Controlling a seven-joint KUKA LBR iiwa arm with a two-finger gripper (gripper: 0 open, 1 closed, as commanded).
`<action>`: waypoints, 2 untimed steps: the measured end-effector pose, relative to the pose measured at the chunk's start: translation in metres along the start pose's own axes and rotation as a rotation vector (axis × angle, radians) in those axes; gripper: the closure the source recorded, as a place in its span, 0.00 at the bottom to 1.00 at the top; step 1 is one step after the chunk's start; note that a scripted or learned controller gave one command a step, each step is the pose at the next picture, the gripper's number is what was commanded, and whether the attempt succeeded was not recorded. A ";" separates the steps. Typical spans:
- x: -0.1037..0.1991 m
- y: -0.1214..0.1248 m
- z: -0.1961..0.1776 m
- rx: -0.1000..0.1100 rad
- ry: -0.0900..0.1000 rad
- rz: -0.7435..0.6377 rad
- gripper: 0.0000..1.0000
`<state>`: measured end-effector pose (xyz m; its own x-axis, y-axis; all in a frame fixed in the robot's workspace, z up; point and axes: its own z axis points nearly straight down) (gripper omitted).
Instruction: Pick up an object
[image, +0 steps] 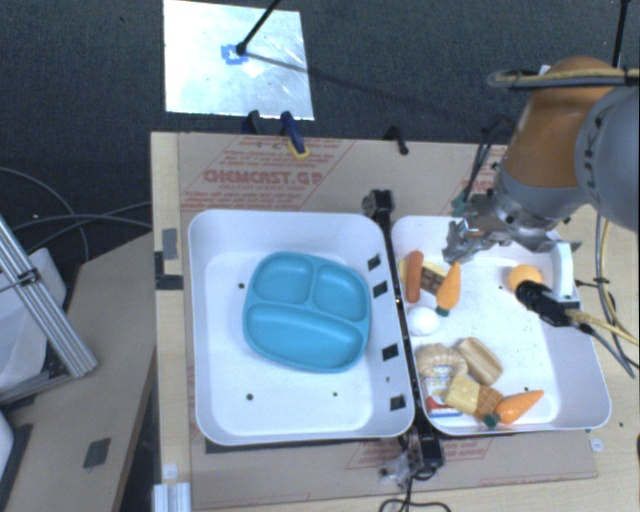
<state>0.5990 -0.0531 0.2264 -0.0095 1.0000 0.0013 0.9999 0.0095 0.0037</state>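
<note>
My gripper (461, 246) hangs over the upper left part of the right bin (580, 372). Just below it lies an orange carrot (450, 288), whose upper end reaches up to the gripper tip. Left of the carrot are an orange sausage (411, 276) and a small brown piece (432, 277). A white egg (425, 321) rests under them. To the gripper's right sits an orange fruit (523, 275).
The right bin's front holds a pastry (435, 361), a bread roll (479, 359), a yellow wedge (462, 392) and a second carrot (518, 405). In the left bin (215, 400) lies a blue divided plate (307, 310). A black divider (395, 320) separates the bins.
</note>
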 end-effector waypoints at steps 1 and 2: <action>0.055 0.025 0.007 0.000 0.000 -0.001 1.00; 0.074 0.043 0.006 0.000 0.000 0.003 1.00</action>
<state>0.6418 0.0211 0.2204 -0.0066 1.0000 0.0010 1.0000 0.0066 0.0033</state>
